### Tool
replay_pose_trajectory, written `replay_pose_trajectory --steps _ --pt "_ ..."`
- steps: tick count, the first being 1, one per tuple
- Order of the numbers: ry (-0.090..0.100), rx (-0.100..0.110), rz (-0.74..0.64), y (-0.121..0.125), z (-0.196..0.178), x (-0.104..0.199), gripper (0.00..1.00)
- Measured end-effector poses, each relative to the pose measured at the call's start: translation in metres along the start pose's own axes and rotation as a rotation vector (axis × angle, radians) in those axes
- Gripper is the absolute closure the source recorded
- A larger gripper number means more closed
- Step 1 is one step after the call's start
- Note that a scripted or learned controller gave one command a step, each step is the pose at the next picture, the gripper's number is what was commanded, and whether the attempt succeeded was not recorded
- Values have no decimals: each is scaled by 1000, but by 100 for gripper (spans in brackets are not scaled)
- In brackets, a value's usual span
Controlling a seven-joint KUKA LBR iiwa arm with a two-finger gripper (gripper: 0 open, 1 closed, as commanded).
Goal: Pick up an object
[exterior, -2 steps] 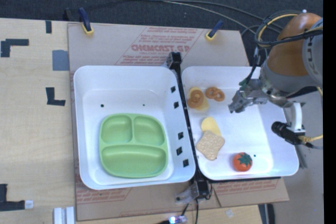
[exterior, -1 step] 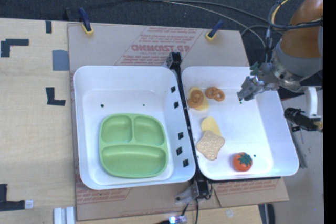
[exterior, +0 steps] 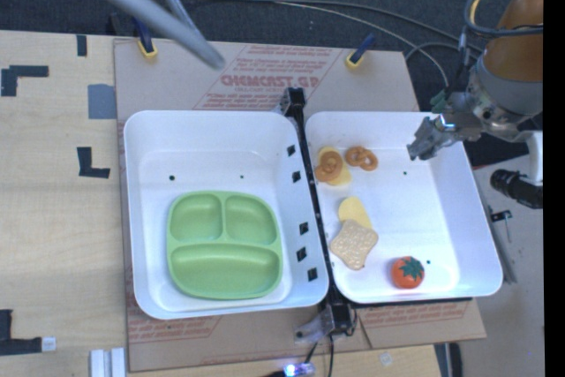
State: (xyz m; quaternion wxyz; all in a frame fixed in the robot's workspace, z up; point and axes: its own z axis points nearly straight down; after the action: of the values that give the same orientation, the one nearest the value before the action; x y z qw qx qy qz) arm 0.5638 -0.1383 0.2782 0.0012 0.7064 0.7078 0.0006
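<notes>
Jaws state unclear, gripper (exterior: 425,143) over the right bin (exterior: 459,190) on a cardboard-covered wooden bench (exterior: 53,216).

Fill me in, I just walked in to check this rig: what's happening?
A robot arm reaches in from the right, its gripper over the upper right of the right bin, holding nothing. That bin holds a pretzel, a tomato, a cracker and other toy foods. A green divided plate lies in the left bin.

one fixed camera; above bench; slanted down; both bins (exterior: 141,190) framed
</notes>
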Motion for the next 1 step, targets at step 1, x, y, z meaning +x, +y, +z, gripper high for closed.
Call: replay_pose_trajectory --steps 1 --pt "1 5 -2 -12 17 45 100"
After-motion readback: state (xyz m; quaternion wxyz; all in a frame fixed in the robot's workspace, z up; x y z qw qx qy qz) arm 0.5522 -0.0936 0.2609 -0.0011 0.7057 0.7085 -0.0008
